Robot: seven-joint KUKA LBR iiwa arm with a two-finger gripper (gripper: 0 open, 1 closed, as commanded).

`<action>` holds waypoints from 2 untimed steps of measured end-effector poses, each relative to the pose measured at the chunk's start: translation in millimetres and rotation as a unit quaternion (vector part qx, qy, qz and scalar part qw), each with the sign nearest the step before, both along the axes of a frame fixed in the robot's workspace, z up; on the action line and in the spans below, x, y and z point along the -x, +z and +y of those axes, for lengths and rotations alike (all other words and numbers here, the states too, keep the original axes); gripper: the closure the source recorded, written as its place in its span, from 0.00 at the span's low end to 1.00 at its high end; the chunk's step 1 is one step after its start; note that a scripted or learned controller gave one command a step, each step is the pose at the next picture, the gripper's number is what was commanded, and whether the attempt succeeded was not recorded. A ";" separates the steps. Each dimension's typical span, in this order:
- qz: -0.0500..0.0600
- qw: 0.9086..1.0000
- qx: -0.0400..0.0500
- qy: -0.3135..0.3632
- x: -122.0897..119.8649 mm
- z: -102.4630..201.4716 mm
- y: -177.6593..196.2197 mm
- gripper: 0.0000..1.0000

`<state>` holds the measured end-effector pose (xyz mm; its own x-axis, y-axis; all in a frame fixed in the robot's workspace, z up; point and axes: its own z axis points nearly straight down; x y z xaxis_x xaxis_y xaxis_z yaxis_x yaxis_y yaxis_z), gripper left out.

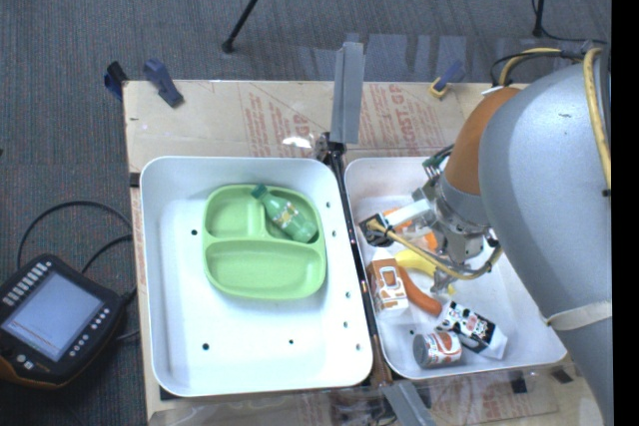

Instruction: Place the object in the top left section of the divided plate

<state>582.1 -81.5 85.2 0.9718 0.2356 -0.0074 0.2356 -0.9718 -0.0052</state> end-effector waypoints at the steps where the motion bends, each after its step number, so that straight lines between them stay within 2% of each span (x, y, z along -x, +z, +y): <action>1: 0.000 1.000 0.000 0.000 0.0 0.3 0.0 0.00; 2: 0.000 1.000 0.000 0.000 0.0 0.3 0.0 0.00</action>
<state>582.1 -81.2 85.2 0.9717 0.2363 -0.0076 0.2363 -0.9717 -0.0053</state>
